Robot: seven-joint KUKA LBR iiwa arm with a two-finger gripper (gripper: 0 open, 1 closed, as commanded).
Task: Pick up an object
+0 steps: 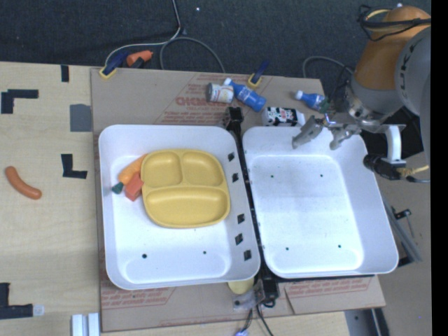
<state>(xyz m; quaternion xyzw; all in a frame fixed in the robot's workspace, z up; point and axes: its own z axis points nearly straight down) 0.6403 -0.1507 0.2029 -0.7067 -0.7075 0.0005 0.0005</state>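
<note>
The yellow three-compartment plastic plate [185, 187] lies in the left shallow white bin [175, 257], and serves here as the landmark. Touching the plate's left edge sits a small cluster of toy pieces — an orange carrot-like piece [130, 171], a red block [133, 190] and a bit of green. Right of the plate, past a row of black clips on the shared wall, lies the right shallow white bin [315, 215].

Up and to the right of the plate, the two-finger metal gripper [321, 136] hangs over the right bin's far rim, its fingers spread apart with nothing between them. Beyond that rim, on the brown cardboard sheet [175, 96], rest a blue-and-white bottle [238, 93], a small black-and-white patterned object [282, 116] and another small blue-capped item [310, 99].

Far left of the plate, an orange sausage-shaped toy [23, 183] lies on the wooden bench. Red printing on the cardboard is mirrored and unreadable.
</note>
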